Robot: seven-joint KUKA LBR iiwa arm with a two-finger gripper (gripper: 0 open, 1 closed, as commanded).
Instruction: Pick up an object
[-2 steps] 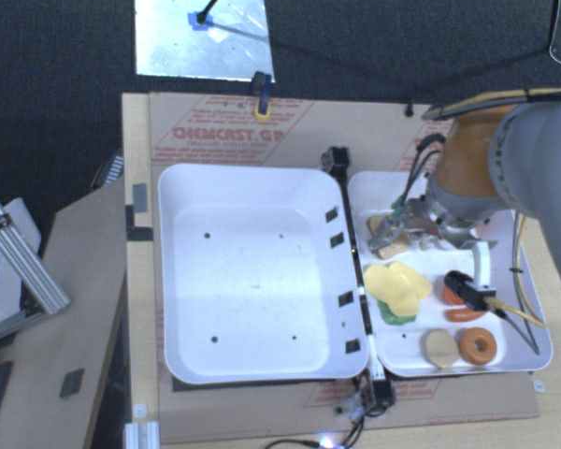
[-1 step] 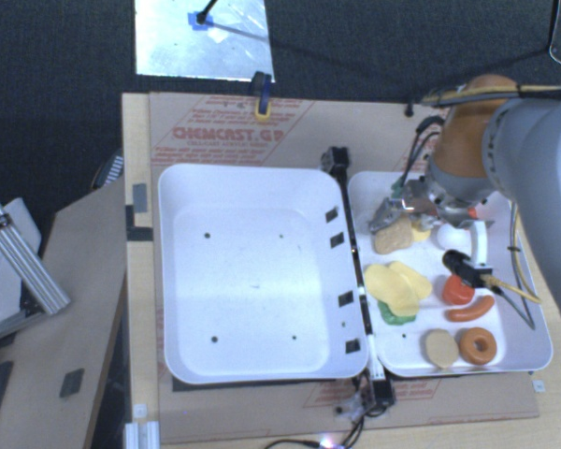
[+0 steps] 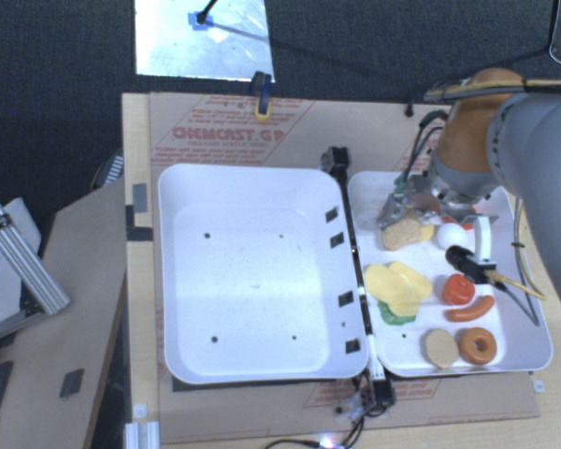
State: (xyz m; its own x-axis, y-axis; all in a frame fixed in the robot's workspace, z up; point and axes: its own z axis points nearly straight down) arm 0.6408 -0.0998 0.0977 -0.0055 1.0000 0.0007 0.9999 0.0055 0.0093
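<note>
I see the gripper (image 3: 399,210) low in the right bin (image 3: 533,344), over the bread (image 3: 404,233); its grip I cannot tell. Egg (image 3: 452,236), tomato (image 3: 458,290) and sausage (image 3: 471,310) crowd nearby.

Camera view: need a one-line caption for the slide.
KUKA arm's gripper low over a tan bread-like piece in the right bin, amid toy foods; left bin beside it.

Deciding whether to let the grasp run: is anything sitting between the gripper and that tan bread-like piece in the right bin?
Nothing visible does. The gripper is right above the tan piece at the back of the right bin. The white egg lies beside it on the arm's side, and the yellow item lies nearer the camera, both apart.
</note>
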